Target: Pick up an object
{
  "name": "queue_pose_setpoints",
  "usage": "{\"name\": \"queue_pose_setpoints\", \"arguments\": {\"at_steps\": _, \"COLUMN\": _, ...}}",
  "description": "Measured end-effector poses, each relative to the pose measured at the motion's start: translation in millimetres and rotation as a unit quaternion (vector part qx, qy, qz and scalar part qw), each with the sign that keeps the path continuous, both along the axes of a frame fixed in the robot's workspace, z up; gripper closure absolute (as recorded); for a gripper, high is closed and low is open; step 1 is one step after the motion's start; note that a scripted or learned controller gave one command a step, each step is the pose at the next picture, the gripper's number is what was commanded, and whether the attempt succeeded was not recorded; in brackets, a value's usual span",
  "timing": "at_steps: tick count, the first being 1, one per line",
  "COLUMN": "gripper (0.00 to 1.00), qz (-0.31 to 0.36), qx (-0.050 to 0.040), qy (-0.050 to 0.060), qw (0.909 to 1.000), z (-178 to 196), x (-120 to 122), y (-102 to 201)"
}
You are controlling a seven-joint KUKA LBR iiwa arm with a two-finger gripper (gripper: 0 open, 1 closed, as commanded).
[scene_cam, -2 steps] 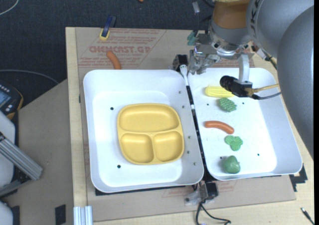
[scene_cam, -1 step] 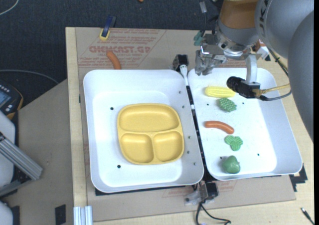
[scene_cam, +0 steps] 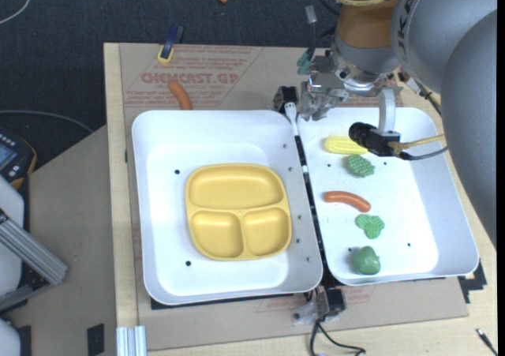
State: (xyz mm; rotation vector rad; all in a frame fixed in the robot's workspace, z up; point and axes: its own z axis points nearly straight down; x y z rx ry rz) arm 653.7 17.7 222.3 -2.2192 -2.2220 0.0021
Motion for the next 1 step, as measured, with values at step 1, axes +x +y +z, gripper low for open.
{"name": "queue_pose_setpoints", "arguments": {"at_steps": 1, "gripper": 1.0, "qz": -0.002, "qx": -0.0003, "qy": 0.001, "qw": 1.0, "z": 4.1, "x": -11.0, "y": -18.2}}
